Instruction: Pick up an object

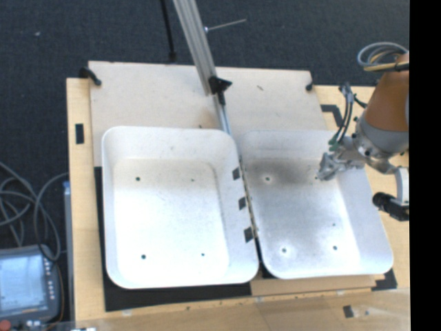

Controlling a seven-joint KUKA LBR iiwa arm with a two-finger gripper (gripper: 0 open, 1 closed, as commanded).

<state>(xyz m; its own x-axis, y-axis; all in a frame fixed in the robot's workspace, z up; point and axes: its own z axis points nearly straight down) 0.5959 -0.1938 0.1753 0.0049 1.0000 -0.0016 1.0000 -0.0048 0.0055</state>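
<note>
My gripper hangs over the upper right part of the right bin, pointing down and left from the grey wrist with the orange band. Its small fingertips sit close together just above the bin floor, and I see nothing between them. No loose object is visible in the right bin or in the left bin; only dark scuffs and small holes mark their floors.
A slanted aluminium pole rises from a clamp behind the gap between the bins. Cables loop by the arm at the right edge. A small screen sits at the lower left, off the bench.
</note>
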